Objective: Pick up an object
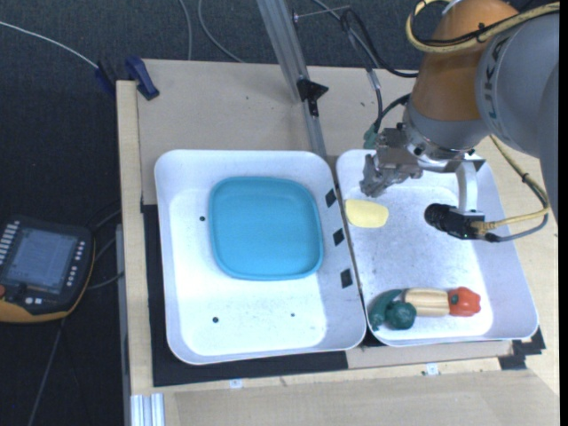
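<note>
Over the right bin, gripper hangs just above the pale yellow object; contact unclear, and whether it is released or clenched cannot be told. Wrist bulk hides the bin's far rim. Green, tan and red toys lie along the near wall.

You are looking at a robotics lab: a teach pendant and loose cables are lying beside the wooden bench.
</note>
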